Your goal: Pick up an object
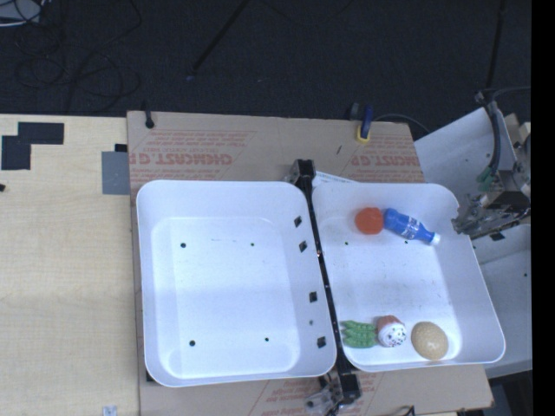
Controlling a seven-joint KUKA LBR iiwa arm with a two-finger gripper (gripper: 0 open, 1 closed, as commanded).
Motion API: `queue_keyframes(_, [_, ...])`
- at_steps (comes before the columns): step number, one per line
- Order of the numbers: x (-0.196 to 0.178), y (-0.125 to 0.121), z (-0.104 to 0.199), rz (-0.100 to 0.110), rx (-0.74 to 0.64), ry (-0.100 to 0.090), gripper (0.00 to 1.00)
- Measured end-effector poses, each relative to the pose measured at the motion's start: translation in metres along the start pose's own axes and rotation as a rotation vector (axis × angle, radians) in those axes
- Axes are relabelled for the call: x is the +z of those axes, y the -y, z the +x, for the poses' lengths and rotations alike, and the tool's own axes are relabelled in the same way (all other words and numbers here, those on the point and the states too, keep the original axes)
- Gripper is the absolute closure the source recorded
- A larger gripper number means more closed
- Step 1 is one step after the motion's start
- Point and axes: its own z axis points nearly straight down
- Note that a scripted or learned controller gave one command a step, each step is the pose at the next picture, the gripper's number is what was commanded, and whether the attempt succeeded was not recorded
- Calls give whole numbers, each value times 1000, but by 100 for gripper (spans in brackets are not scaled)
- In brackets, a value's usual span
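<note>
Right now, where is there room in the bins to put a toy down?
The left bin has bare floor. In the right bin, the middle is free, between the orange ball and blue bottle above and the egg below.

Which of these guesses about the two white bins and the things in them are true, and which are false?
1. The blue bottle lies on its side in the right bin. True.
2. The orange ball sits in the left bin. False: it is in the right bin, beside the bottle.
3. The green toy lies near the right bin's front edge. True.
4. The tan egg-shaped object is at the far end, next to the bottle. False: it is at the front, near the green toy.
</note>
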Motion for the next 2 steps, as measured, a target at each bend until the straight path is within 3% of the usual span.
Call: queue_keyframes(2, [-68, 15, 43, 4, 0, -1, 100])
